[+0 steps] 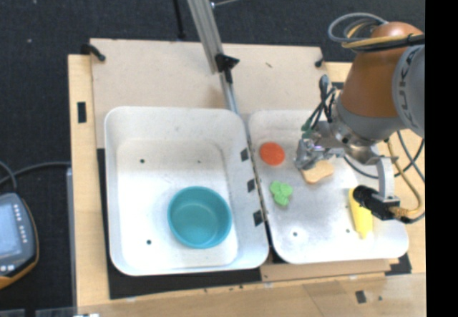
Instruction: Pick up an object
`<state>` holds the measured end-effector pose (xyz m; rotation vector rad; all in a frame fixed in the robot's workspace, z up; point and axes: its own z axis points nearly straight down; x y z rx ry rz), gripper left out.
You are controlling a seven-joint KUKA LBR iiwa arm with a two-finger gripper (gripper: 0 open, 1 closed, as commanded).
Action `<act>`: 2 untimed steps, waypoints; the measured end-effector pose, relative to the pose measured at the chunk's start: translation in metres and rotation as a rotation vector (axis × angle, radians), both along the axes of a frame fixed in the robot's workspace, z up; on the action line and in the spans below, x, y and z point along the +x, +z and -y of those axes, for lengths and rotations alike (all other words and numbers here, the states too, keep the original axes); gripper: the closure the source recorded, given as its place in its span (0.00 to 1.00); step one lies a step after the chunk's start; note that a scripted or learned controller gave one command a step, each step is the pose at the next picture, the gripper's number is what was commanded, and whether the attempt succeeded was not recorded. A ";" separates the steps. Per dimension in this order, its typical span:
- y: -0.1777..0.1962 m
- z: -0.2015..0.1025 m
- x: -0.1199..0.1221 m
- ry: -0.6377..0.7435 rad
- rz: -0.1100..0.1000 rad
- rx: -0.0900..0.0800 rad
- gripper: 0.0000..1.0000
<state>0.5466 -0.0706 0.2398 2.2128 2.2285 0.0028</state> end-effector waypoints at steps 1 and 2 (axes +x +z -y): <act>0.005 -0.057 0.013 0.001 0.000 0.001 1.00; -0.006 -0.104 0.031 -0.001 -0.001 0.000 1.00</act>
